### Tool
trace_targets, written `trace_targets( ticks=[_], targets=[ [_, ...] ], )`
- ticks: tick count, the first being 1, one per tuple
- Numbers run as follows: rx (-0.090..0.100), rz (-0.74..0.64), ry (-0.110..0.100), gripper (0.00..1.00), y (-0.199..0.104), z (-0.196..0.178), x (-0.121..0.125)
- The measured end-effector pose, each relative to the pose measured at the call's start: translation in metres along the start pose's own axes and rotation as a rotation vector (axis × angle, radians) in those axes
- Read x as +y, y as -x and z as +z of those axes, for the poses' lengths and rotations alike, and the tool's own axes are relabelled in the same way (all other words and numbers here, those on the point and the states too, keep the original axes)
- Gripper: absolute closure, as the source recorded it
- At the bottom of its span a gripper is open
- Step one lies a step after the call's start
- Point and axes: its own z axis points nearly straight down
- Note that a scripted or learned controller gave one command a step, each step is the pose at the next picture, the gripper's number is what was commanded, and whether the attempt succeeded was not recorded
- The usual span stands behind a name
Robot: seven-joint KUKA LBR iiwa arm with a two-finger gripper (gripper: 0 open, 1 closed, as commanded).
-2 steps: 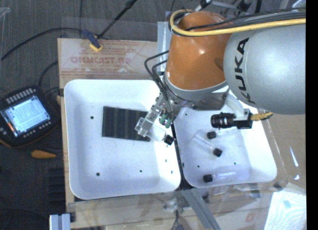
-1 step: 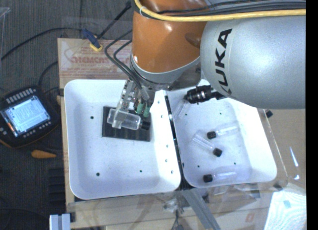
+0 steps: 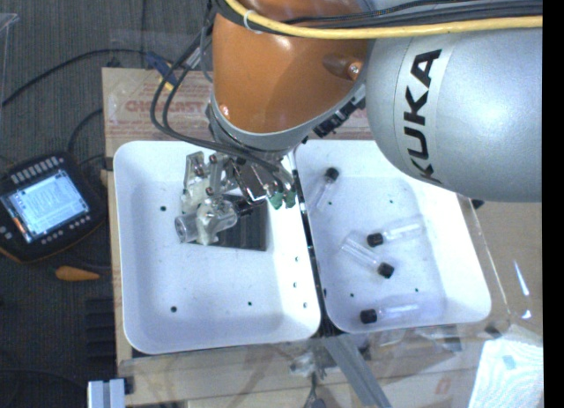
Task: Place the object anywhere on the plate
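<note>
A small black square plate (image 3: 248, 233) lies flat in the left white bin (image 3: 141, 248), near its right wall. My gripper (image 3: 204, 215), a cluster of shiny metal parts under the orange wrist band (image 3: 282, 45), hangs low over the plate's left edge and hides part of it. Whether anything is in its grasp cannot be made out. Several clear vials with black caps lie in the right bin (image 3: 458, 261): one vial (image 3: 328, 182) at the back left, a second vial (image 3: 394, 233) in the middle, and a third vial (image 3: 386, 313) at the front.
The arm's large grey body (image 3: 458, 80) covers the back of the right bin. A teach pendant (image 3: 44, 205) with a lit screen lies on the floor left of the bench. Cables (image 3: 167, 89) run behind the left bin.
</note>
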Motion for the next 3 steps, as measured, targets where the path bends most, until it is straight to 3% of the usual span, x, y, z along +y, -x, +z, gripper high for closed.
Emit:
trace_targets(
  ticks=[1, 2, 3],
  targets=[
    [0.000, 0.000, 0.000, 0.00, 0.000, 0.000, 0.000],
    [0.000, 0.000, 0.000, 0.00, 0.000, 0.000, 0.000],
    [0.005, 0.545, -0.003, 0.00, 0.011, 0.082, -0.002]
  ],
)
